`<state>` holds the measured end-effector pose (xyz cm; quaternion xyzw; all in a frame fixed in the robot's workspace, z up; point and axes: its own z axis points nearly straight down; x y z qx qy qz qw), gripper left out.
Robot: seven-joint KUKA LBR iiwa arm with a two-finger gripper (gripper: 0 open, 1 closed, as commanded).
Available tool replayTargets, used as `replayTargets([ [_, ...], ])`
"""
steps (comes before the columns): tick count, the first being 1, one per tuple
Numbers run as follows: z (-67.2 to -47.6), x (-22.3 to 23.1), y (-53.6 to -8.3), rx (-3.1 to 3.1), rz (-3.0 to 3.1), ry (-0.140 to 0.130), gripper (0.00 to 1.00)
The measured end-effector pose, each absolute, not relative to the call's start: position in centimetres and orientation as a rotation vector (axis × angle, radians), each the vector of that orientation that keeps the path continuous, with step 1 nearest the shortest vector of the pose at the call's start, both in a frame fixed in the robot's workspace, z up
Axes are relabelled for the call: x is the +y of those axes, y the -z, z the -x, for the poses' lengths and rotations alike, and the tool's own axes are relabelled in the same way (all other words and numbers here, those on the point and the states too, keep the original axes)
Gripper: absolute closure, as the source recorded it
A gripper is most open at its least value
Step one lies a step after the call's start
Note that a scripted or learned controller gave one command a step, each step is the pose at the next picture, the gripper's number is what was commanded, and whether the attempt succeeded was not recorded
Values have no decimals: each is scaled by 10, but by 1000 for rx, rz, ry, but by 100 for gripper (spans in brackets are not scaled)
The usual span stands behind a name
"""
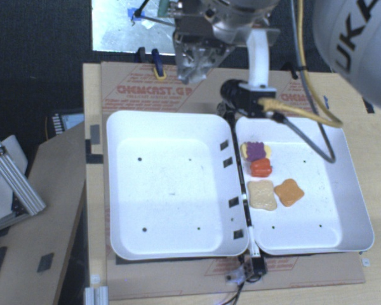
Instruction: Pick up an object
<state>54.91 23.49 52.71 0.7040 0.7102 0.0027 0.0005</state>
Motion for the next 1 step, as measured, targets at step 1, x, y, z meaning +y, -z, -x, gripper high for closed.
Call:
replayTargets([
  [1, -549, 235, -526, 2232, -2210, -7, 0],
])
